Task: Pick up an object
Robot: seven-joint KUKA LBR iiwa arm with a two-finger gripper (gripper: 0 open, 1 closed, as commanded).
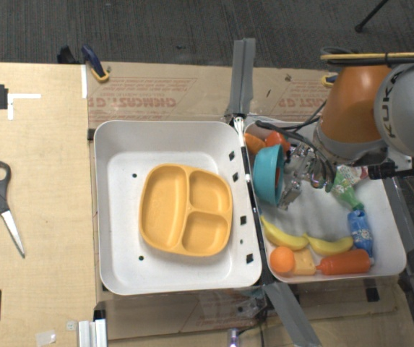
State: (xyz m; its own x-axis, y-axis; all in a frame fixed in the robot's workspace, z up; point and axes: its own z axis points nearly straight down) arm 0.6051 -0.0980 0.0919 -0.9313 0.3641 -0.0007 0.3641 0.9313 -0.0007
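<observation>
Over the right bin, the arm reaches down with its fingers just beside a teal bowl tipped on edge against the bin's left wall. Whether they are spread or closed on anything cannot be made out, since the metal tips blur together beside the bowl's rim. Below them lie a banana, an orange and a carrot. To their right sit a green packet and a blue bottle. Left of them, the other bin holds a yellow tray. Scissors lie far left on the worktop.
</observation>
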